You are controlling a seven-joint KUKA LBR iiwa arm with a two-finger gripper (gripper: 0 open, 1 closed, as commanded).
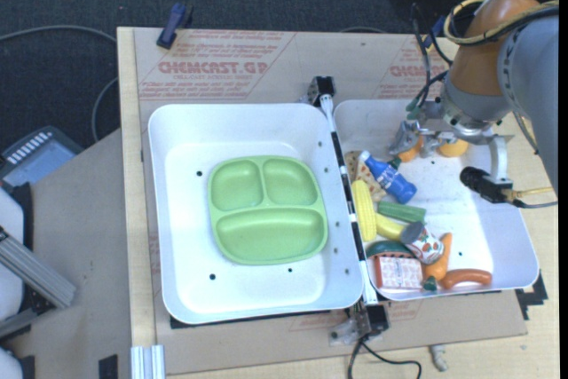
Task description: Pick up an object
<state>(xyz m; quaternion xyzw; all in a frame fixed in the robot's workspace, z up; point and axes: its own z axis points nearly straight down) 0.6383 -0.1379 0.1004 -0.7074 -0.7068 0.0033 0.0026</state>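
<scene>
My gripper [417, 139] hangs low over the back of the right bin [506, 226], coming in from the grey arm with the orange band [497, 18]. A small orange piece [407, 153] lies right under it, and a yellow item [453, 147] sits just to its right. In front of it lies a blue bottle [391, 178]. Further forward are a yellow corn cob [362, 209], a green vegetable [401, 213], a carrot [440, 249], a red box [397, 272] and an orange sausage [467, 279].
The left bin [177, 191] holds a green divided plate [266, 209]. A black clamp [321, 88] sits at the back where the bins meet. A black part of the arm [484, 184] juts over the right bin. A blue clip [172, 24] lies on the board's far left corner.
</scene>
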